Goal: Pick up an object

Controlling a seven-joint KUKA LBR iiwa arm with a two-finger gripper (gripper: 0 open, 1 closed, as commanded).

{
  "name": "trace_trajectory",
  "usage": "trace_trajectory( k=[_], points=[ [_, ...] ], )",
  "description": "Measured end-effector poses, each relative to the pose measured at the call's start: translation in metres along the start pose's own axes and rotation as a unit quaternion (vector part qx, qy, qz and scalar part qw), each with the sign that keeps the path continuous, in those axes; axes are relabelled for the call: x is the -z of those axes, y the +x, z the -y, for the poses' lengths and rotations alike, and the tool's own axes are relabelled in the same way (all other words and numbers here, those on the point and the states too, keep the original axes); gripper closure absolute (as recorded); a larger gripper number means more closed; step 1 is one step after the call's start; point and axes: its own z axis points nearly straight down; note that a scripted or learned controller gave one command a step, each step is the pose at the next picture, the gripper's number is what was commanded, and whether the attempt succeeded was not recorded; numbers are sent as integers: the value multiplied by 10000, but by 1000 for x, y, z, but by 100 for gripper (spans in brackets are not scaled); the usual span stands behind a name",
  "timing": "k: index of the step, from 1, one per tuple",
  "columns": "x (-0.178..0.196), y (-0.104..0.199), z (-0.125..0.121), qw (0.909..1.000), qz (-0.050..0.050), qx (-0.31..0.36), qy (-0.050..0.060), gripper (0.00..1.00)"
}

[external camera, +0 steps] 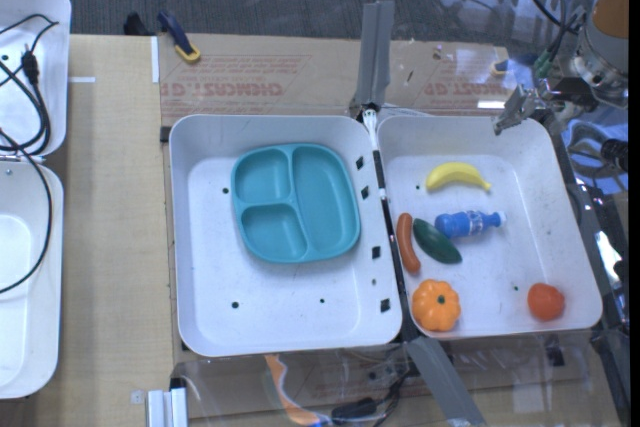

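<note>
The right bin [515, 270] holds a yellow banana [458, 177], a blue bottle [468, 223] lying on its side, a dark green vegetable [437, 242], a reddish sausage [408, 243], an orange pumpkin [436, 304] and an orange-red tomato [545, 301]. My gripper [520, 107] hovers over the bin's far right corner, well above and behind the banana. It touches none of the objects. The orange-banded arm [607, 10] enters from the upper right.
The left bin [205, 255] bears a teal divided plate [296, 202]. A grey divider post [375, 55] stands behind the two bins. Cables [560, 5] hang near the arm. White trays [25, 215] sit at the far left.
</note>
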Motion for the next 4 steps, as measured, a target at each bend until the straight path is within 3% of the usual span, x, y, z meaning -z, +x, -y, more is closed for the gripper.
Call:
trace_trajectory(
  k=[1,2,3,4],
  points=[
    [-159,3,-25,10000,7,16,-64,0],
    [-174,40,-1,10000,-1,12,-5,0],
    [-165,39,-1,10000,2,-8,-9,100],
    [-74,99,-15,10000,2,7,-12,100]
  ],
)
